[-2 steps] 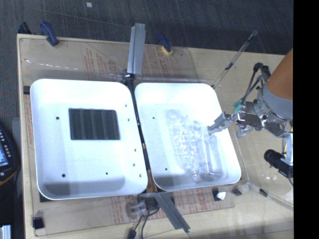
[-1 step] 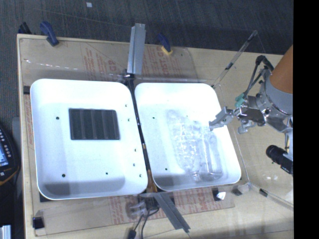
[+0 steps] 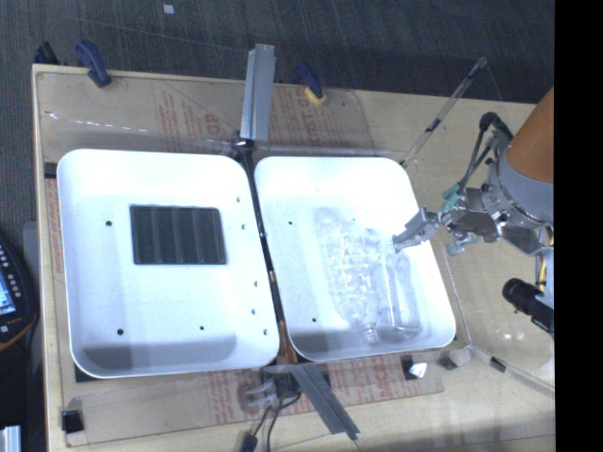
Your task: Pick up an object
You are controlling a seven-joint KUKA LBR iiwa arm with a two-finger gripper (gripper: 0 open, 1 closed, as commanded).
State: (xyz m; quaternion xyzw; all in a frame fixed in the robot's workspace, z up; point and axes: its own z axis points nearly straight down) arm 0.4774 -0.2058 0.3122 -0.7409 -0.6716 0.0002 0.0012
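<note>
Overall, no legible writing noted. My gripper [image 3: 407,236] hovered over right bin's [image 3: 283,252] right edge, just above clear plastic bottle [image 3: 363,276]; finger state: cannot tell. Dark ridged block [image 3: 177,234] lay in left bin [image 3: 85,281].

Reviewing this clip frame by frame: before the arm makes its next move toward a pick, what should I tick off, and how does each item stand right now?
1. Target present: ok. A clear plastic bottle and crinkled clear wrap lie in the right bin.
2. Pincer over the right bin: ok, at its right rim, near the bottle's upper end.
3. Pincer holding anything: not ok, nothing seen between its fingers.
4. Finger opening: cannot tell.
5. Target outline: not ok, clear plastic on white is hard to make out.
6. Left bin: ok, a dark ribbed block lies apart from the arm.
</note>
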